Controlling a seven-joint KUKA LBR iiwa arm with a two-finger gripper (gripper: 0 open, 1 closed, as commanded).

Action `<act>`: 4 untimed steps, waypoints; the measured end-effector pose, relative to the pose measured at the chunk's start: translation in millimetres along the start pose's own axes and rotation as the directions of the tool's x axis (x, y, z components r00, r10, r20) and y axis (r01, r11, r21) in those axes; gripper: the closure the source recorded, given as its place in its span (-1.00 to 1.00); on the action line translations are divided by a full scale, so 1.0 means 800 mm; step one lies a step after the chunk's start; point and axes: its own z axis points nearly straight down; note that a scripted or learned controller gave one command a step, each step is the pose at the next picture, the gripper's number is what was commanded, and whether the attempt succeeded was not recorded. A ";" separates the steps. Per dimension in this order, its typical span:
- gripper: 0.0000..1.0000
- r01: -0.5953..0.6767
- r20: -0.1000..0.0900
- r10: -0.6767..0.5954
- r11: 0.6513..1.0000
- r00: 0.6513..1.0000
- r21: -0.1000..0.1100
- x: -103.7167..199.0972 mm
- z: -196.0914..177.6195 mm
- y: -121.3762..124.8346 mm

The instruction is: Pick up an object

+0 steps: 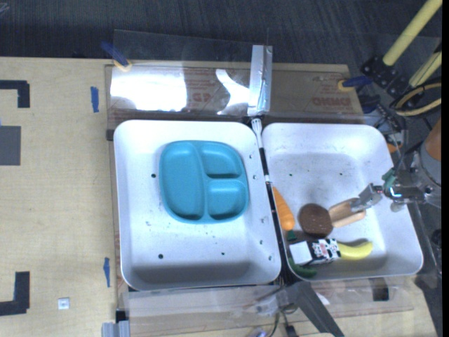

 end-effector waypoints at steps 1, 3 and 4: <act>-1.00 0.027 -0.001 -0.027 1.000 1.000 0.001 0.052 0.106 0.011; -1.00 -0.134 0.001 0.134 0.991 0.991 -0.005 0.038 0.094 0.106; -1.00 -0.055 0.002 0.055 0.998 0.998 -0.008 0.077 0.141 0.186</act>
